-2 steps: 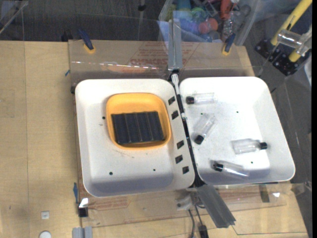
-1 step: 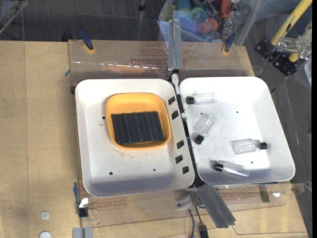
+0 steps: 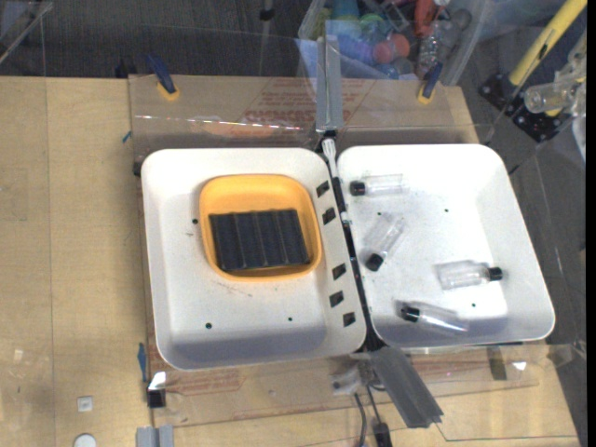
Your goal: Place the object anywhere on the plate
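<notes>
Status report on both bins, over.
Four clear vials with black caps loose in right bin. Orange plate in left bin, dark ridged insert on it. No vial on plate yet.

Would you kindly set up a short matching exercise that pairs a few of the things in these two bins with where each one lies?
Things:
1. yellow plate
2. black ridged block
3. clear vial at the far end
4. clear vial at the near end

Places:
A. right bin, by its front edge
B. on the plate
C. left bin, on its floor
D. right bin, near its back edge

Pairs: 1-C, 2-B, 3-D, 4-A
</notes>
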Robot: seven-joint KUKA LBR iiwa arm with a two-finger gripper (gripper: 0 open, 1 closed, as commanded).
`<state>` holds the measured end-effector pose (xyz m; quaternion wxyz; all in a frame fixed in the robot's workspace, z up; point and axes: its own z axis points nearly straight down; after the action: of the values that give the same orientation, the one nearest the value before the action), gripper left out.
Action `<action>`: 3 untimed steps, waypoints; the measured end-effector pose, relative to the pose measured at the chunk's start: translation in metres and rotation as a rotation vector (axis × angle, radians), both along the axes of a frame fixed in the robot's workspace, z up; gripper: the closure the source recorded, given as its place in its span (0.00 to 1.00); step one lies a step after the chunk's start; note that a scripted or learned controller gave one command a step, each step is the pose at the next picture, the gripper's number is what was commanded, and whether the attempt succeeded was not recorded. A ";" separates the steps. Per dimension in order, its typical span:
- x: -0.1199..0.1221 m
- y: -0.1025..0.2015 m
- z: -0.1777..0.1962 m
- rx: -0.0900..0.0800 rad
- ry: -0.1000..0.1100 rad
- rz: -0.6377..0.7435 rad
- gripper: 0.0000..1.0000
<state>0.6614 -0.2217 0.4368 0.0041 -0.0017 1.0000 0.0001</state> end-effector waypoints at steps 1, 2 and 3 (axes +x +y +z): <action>0.007 0.000 -0.001 -0.004 -0.004 0.401 1.00; 0.007 0.000 0.000 -0.007 -0.005 0.742 1.00; 0.007 0.000 0.000 -0.008 -0.004 1.031 1.00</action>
<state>0.6683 -0.2215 0.4365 0.0056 -0.4944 0.8692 -0.0019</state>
